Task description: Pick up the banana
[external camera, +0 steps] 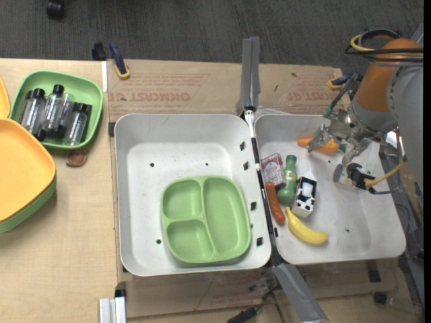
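Pincer (337, 140): we cannot tell its state.
Curved yellow banana (306, 229): we see it below-left, well apart, unheld, awaiting approach.

A robotics lab: robot arm (394, 79), cardboard-covered bench (175, 89), office carpet (202, 12).

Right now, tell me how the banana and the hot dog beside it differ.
The banana is yellow; the hot dog is reddish-orange. The banana is curved and thicker; the hot dog is straighter and slimmer. The banana sits nearer the bin's front edge; the hot dog hugs the left wall. Both lie flat in the right bin.
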`<state>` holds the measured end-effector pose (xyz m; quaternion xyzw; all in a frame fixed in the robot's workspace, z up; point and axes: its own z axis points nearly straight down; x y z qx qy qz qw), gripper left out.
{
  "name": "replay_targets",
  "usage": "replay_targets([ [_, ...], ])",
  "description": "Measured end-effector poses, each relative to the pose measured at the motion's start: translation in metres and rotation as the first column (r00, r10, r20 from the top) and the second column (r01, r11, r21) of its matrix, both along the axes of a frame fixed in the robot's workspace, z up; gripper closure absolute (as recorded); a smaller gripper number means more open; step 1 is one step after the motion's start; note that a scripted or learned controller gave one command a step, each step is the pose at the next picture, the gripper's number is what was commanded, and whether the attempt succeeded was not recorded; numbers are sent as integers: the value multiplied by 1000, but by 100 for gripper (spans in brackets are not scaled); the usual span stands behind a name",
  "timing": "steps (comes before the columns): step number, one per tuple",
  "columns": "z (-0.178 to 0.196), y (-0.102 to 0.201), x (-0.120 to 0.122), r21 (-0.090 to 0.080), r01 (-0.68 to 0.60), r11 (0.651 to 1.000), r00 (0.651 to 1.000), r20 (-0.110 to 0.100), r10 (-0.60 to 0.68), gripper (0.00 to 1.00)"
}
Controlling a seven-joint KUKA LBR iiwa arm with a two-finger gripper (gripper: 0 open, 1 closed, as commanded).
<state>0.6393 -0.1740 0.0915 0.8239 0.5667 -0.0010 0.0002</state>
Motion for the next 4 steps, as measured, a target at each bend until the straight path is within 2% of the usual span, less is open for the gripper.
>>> replay_targets([
  [1,9,0,0,-2,-3,1000,1000,-2,3,100],
  [2,18,0,0,-3,-5,1000,1000,-3,5,100],
  [3,20,-23,19,0,330,944,944,0,-330,100],
  [4,29,-23,19,-2,327,945,945,-2,-327,100],
])
